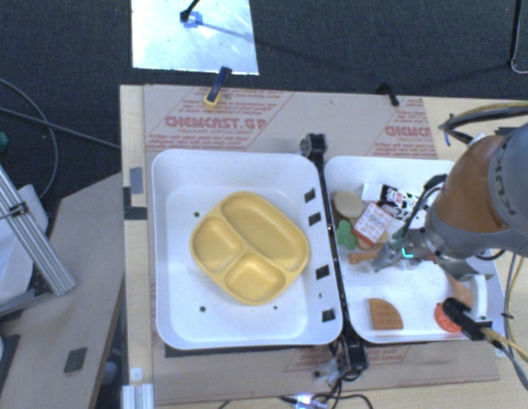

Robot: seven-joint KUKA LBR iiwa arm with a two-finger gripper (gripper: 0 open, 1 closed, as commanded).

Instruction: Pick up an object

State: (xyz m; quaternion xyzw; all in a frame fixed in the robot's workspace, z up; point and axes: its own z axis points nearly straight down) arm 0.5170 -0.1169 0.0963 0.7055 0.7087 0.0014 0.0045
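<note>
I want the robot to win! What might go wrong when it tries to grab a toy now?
The end effector sits low in the right bin among crowded toys: a red-and-white carton, a green piece and an orange piece. It might pinch two at once, or nudge them away. The waffle lies flat, so it would probably be hard to grip.

glossy yellow plastic divided tray (249, 247) in a smooth white plastic bin (175, 228); matt brown cardboard sheet (272, 122) beneath; arm's wrist band (468, 190) satin orange.
</note>
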